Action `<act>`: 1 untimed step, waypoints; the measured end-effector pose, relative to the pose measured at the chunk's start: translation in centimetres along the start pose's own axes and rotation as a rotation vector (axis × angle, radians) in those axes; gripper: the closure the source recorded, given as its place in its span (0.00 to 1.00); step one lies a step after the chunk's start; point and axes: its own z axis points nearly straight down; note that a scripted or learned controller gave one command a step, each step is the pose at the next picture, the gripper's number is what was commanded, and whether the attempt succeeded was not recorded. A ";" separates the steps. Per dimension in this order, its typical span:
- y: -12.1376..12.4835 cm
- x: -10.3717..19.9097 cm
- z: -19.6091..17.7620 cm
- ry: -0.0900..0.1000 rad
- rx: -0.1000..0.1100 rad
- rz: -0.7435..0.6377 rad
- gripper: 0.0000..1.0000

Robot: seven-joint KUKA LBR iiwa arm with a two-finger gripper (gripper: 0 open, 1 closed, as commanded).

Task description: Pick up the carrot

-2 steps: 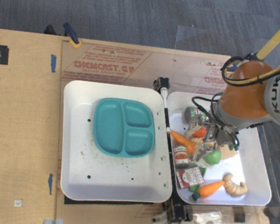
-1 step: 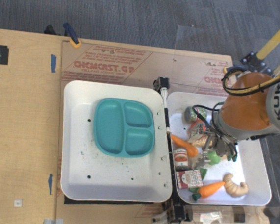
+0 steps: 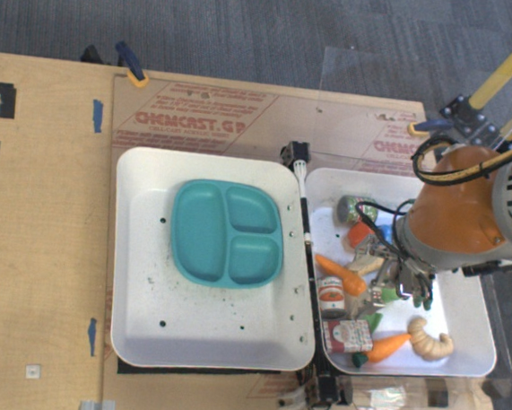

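An orange carrot lies slanted near the left wall of the right bin. A second carrot with a green top rests near that bin's front edge. My gripper hangs low over the middle of the right bin, just right of the first carrot and above the second. I see neither carrot between its fingers. The arm's orange band covers the bin's far right part.
Around the carrots lie a small can, a red packet, a beige pastry, a tipped can and a red-orange item. The left bin holds a teal divided plate.
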 end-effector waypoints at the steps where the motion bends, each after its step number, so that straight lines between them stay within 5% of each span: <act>1: -0.2 3.0 -0.1 -0.003 0.001 0.169 0.00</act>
